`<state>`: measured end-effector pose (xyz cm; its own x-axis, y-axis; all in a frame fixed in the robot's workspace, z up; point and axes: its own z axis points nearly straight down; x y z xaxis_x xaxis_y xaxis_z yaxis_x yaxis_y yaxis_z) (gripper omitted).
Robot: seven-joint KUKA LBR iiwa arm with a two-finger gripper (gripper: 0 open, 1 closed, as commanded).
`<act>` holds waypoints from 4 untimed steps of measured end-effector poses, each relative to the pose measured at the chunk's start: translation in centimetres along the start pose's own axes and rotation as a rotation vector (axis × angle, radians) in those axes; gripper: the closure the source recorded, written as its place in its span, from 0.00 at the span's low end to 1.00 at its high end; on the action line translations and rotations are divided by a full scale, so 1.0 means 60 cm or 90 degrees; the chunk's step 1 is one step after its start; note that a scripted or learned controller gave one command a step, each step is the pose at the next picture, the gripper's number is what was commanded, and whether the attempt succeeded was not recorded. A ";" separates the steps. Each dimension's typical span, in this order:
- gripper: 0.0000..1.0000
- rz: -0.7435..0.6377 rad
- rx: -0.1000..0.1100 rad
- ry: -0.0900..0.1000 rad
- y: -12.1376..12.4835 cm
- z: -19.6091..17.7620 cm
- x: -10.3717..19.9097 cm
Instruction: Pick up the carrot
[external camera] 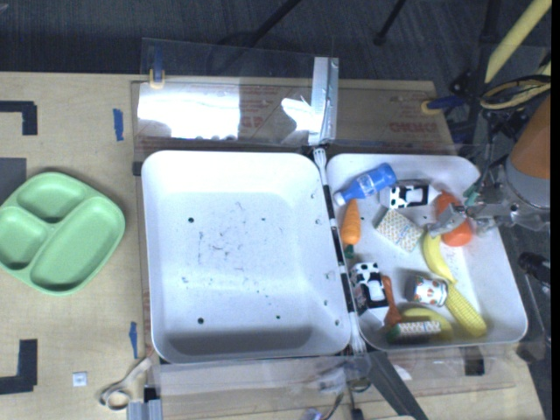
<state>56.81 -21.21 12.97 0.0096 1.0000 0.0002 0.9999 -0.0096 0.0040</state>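
Observation:
The carrot (pixel 351 224) is a short orange piece with a green end. It lies against the left wall of the right bin (pixel 512 274), pointing front to back. My gripper (pixel 473 209) comes in from the right and hangs over the right part of that bin, well to the right of the carrot. It sits just above a red-orange toy (pixel 456 232) and the top of a banana (pixel 437 257). Nothing can be made out between its fingers.
The right bin also holds a blue bottle (pixel 368 183), a black-and-white block (pixel 409 196), a patterned packet (pixel 398 229), a small can (pixel 429 292), a yellow corn cob (pixel 465 310) and another cow-patterned block (pixel 369 283). The left bin (pixel 175 182) adjoins it. A green divided plate (pixel 58 232) lies far left.

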 end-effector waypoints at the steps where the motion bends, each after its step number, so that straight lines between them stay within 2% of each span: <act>1: 1.00 -0.001 -0.002 -0.001 0.002 -0.018 0.000; 2: 1.00 -0.090 -0.001 -0.002 0.168 -0.092 -0.011; 3: 1.00 -0.083 0.001 0.000 0.077 -0.220 0.004; 4: 1.00 -0.074 0.001 0.000 0.080 -0.049 0.082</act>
<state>61.66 -16.31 15.94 -0.1072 0.9942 -0.0003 0.9942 0.1072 0.0026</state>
